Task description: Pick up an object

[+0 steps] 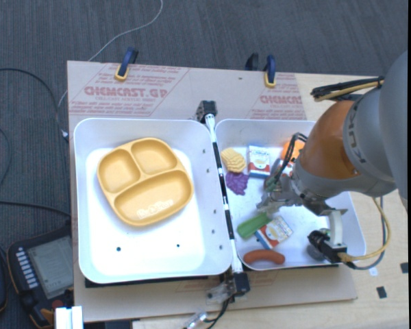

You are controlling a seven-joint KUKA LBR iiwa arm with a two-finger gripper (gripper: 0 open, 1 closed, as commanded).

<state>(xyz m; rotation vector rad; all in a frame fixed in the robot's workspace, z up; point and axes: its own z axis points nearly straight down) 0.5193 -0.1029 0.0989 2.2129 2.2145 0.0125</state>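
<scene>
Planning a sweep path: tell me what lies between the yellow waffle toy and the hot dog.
In the camera view: purple grapes, then the green toy.

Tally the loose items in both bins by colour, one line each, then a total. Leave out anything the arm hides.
Yellow: 2, the divided plate and the waffle
Purple: 1, the grapes
Green: 1, the pickle
Red: 1, the sausage
White: 2, the carton and the packet
Total: 7
</scene>
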